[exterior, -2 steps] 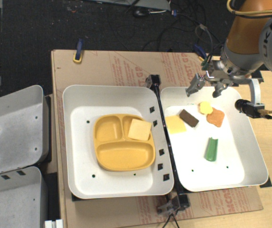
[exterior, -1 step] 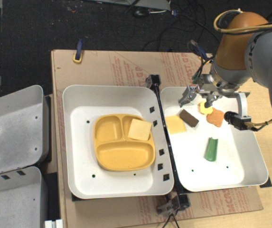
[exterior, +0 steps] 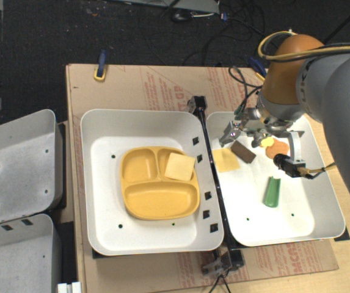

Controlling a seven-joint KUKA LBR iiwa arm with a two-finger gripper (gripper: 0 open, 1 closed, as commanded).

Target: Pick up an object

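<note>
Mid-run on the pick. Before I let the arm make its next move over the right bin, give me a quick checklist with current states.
1. Gripper is over the right bin, at its upper part: ok.
2. A target lies close: dark brown block right below the gripper: ok.
3. Object between the fingers: cannot tell, the wrist hides them.
4. Neighbours crowd the pick: yellow slice touches the block, orange piece lies beside the gripper: not ok.
5. Green piece lies apart, lower in the bin, free to reach: ok.
6. Left bin's yellow tray with its pale square is away from the arm: ok.
</note>
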